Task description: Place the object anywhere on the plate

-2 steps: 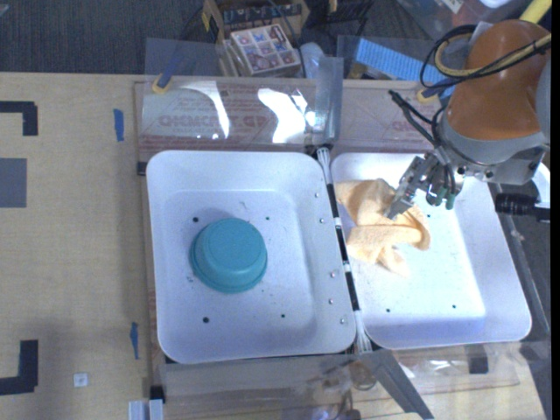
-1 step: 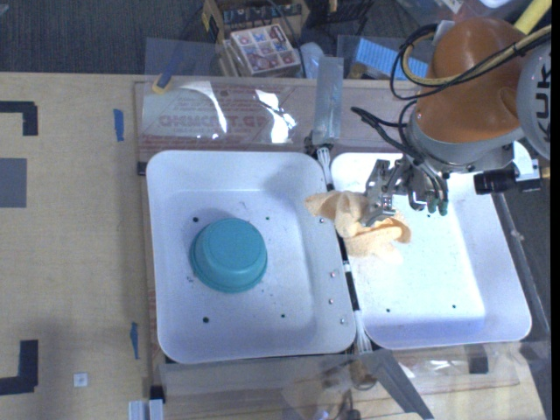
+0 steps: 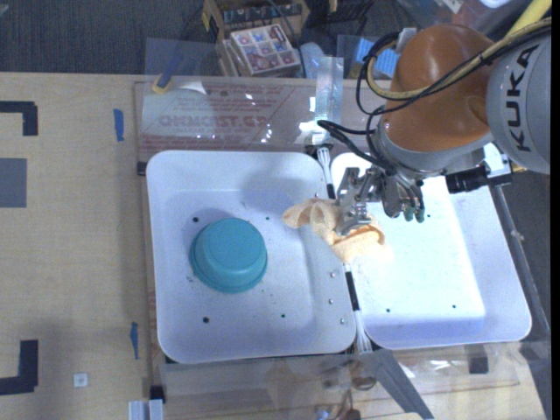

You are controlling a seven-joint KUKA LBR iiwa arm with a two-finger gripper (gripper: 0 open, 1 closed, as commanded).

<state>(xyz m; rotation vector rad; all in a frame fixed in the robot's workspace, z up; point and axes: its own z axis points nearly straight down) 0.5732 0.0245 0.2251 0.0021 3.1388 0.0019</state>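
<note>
The arm (image 3: 455,86) reaches in from the right, its orange band over the top of the right bin (image 3: 455,296). Its gripper (image 3: 354,210) hangs above the ridge where the two bins meet, and the jaws come down onto a crumpled yellow-orange object (image 3: 337,227) (soft-looking, perhaps cloth or a peel; the shape is hard to read). The object straddles the divide, one pale lobe lying in the left bin (image 3: 175,322) and a brighter orange lobe in the right bin. The jaws touch its top, but whether they are clenched on it or released cannot be told from this angle. A teal plate (image 3: 229,254), round and resting upside down like a shallow dish, sits in the left bin, well apart from the object and to its left. Both bins rest on the bench (image 3: 70,234).
</note>
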